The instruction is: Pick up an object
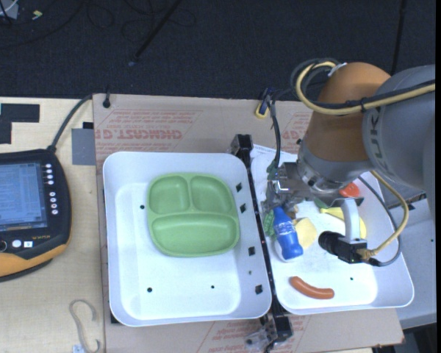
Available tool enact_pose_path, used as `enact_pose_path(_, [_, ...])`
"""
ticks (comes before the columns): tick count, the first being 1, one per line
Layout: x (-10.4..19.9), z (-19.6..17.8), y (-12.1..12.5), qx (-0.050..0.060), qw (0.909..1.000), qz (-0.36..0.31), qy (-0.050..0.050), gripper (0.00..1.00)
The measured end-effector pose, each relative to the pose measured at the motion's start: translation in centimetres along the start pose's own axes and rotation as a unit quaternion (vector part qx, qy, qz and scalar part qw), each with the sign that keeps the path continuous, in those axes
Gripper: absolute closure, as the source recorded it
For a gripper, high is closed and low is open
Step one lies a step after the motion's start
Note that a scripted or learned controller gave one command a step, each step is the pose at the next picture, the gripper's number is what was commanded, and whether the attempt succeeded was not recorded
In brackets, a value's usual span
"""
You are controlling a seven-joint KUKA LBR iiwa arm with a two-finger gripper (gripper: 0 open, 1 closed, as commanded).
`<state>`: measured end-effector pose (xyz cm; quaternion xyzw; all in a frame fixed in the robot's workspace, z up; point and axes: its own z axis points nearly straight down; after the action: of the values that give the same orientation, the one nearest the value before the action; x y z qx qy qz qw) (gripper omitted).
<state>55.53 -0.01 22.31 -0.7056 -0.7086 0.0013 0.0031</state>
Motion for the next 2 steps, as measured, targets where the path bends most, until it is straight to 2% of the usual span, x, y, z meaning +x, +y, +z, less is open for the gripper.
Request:
enact_pose_path(1, [5.2,0.6,-0.9,0.0,1.0,0.0,0.0,1.0])
enact_pose_path(2, [7.5,-1.4,-0.6,-0.001,1.0,0.001,-0.001,1.0])
